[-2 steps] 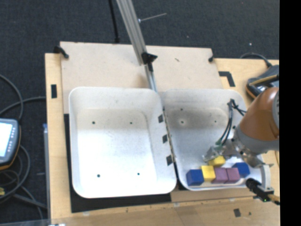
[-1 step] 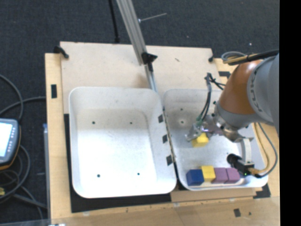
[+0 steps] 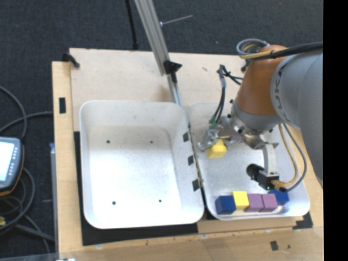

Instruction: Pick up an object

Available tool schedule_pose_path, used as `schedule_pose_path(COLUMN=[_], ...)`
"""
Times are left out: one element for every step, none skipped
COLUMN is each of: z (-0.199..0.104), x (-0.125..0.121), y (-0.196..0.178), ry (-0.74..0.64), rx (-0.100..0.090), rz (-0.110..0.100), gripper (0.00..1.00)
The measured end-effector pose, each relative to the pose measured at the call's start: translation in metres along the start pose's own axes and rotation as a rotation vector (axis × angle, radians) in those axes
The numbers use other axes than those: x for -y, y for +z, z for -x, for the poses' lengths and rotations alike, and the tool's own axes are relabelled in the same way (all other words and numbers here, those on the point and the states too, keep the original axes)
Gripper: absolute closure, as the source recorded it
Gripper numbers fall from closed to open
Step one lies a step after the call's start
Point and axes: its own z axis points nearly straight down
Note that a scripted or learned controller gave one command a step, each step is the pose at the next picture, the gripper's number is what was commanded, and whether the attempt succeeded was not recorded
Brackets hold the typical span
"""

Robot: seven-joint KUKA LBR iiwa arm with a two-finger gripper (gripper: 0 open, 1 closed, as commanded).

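Observation:
A yellow block (image 3: pixel 217 149) shows right at my gripper (image 3: pixel 213 141), over the left part of the right bin (image 3: pixel 234 167). The block sits at the fingertips, and I cannot make out whether it is held or resting on the bin floor. Along the right bin's front wall lies a row of blocks: a blue one (image 3: pixel 225 204), a yellow one (image 3: pixel 241 200), two purple ones (image 3: pixel 262 202) and another blue one (image 3: pixel 281 197) at the right end.
The left bin (image 3: pixel 136 162) sits beside the right one, their walls meeting near the gripper. A slanted metal pole (image 3: pixel 157 42) rises from the back of the bench. Cables hang along the arm's wrist (image 3: pixel 261 91).

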Motion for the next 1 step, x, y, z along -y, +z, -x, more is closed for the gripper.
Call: schedule_pose_path(z=[-0.0806], x=[0.0543], y=[0.0036], ry=[0.001], rx=[-0.001], rz=[-0.01], gripper=[1.0])
